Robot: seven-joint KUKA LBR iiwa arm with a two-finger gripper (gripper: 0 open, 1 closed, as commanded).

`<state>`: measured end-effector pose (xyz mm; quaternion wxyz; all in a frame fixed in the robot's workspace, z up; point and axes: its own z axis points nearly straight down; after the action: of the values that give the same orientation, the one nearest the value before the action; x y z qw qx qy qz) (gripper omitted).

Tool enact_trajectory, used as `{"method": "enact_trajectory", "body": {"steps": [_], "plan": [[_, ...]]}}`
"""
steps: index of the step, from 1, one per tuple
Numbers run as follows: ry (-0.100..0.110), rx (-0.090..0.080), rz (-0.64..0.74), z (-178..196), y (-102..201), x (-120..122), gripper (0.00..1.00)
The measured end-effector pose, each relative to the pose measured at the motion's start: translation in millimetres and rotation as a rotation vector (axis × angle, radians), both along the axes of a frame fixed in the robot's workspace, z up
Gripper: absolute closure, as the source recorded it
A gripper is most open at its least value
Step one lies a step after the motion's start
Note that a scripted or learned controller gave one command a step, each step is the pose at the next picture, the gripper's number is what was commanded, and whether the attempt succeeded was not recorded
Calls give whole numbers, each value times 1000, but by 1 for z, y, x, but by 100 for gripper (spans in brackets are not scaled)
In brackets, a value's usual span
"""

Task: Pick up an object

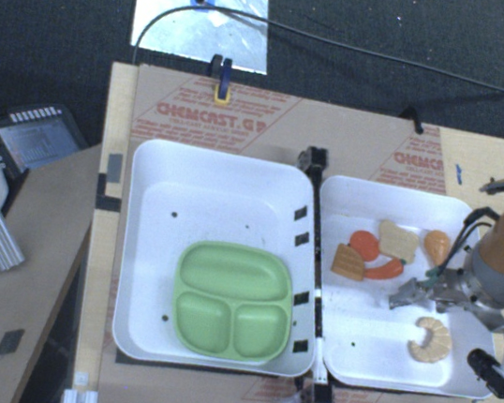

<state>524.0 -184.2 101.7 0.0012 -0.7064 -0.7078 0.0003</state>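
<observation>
Closest to the lens sits the green divided plate [235, 299] in the left bin [148, 227], well apart from anything I can reach at this instant. My business is in the right bin [343, 348], where my claw [408, 295] points leftward from my wrist, low over the white floor. Whether it is spread or closed I cannot tell; the metal tips blur together and nothing visibly sits between them.

Nearest to me is the pale croissant [430, 338], lying just below and slightly right of the claw tip, its curve opening to the left and its long axis running roughly up-down in the view. Just above-left of the tip lies the red pepper [383, 270], stretched left to right, touching the waffle piece [349, 261]. I judge the croissant the handier target: a short shift toward the bin's near edge should bring me over it.
</observation>
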Motion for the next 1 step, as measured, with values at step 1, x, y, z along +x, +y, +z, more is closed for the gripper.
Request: {"method": "enact_trajectory", "body": {"steps": [1], "plan": [[-5, -3, 0, 13, -1, 1, 100]]}}
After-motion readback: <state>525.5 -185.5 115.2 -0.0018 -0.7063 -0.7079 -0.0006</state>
